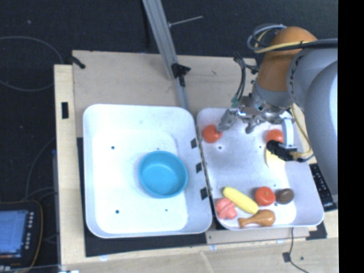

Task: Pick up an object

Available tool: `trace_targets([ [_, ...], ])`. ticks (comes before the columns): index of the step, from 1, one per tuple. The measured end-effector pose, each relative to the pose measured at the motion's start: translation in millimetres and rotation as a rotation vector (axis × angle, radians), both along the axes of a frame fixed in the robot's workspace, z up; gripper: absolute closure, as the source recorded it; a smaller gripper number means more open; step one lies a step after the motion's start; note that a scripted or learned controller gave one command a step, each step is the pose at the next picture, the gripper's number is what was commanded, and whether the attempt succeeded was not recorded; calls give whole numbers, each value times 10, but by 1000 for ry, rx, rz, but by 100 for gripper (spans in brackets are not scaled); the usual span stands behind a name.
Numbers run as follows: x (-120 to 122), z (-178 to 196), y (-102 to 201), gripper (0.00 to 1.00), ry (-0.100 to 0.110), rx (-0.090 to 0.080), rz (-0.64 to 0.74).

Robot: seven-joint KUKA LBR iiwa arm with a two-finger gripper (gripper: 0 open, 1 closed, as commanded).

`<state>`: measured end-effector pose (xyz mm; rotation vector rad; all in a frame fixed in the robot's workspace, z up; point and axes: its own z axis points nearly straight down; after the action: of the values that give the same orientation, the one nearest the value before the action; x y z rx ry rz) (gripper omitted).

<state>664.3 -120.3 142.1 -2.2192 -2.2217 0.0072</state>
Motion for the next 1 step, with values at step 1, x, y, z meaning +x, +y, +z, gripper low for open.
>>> trace_targets([
  [1, 88, -120, -29, 0, -41, -5, -3],
])
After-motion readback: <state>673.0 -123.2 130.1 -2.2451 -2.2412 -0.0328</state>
